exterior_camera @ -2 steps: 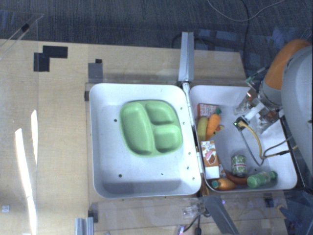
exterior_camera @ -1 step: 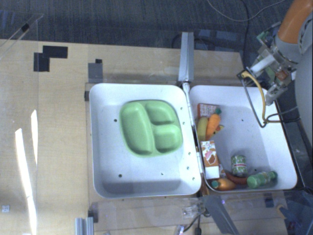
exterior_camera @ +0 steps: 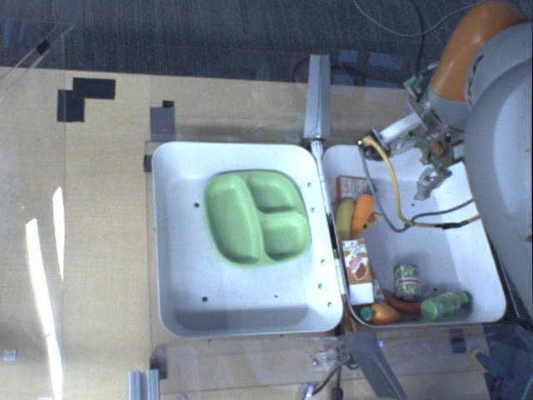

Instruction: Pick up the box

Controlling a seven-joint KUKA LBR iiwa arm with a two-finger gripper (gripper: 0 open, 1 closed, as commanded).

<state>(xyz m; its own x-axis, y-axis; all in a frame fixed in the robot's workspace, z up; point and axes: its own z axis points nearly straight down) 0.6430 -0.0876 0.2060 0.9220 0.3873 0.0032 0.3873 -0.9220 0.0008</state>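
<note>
The box is a small red and white carton lying lengthwise against the left wall of the right bin, towards the front. My gripper hangs over the back right part of that bin, below the orange-banded wrist. It is well apart from the box, up and to the right of it. A yellow cable loops from the wrist down across the bin's middle.
Behind the box lie a carrot, a yellow-green fruit and a red packet. A can, a green bottle and a second carrot sit at the front. A green divided tray lies in the left bin.
</note>
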